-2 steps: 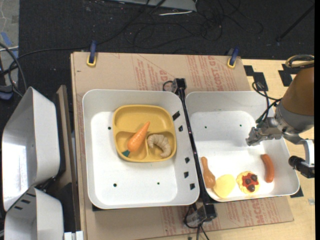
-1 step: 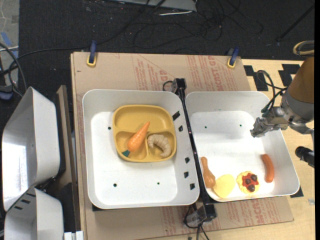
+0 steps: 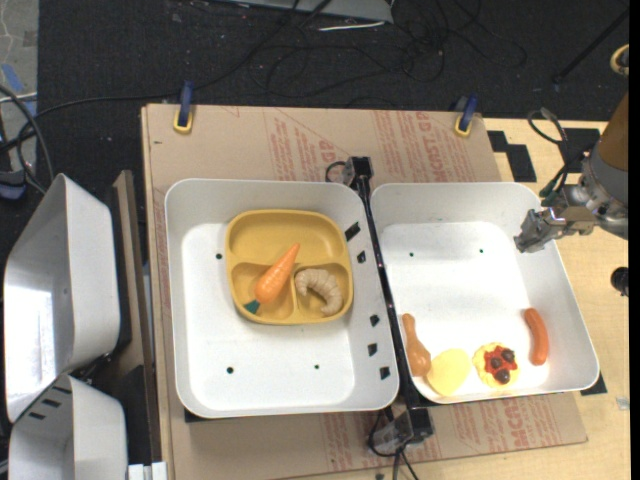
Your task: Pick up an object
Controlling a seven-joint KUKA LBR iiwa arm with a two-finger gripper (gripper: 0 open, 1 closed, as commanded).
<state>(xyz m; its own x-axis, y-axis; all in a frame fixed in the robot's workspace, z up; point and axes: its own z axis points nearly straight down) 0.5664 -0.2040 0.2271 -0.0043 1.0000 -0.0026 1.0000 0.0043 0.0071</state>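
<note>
The gripper (image 3: pixel 530 230) hangs at the right bin's (image 3: pixel 450 208) far right rim, jaws unreadable and nothing visibly held; the sausage (image 3: pixel 538 335), a likely target, lies near that bin's front right corner.

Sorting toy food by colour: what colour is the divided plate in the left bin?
Yellow; the divided plate shows clearly in the camera view.

Centre left, a yellow divided plate (image 3: pixel 288 231) holds a tilted carrot (image 3: pixel 277 274) and a pale shrimp (image 3: pixel 320 288). Lower right lie a drumstick (image 3: pixel 415 346), yellow disc (image 3: pixel 450 370), small pizza (image 3: pixel 496 363) and sausage (image 3: pixel 537 335).
</note>
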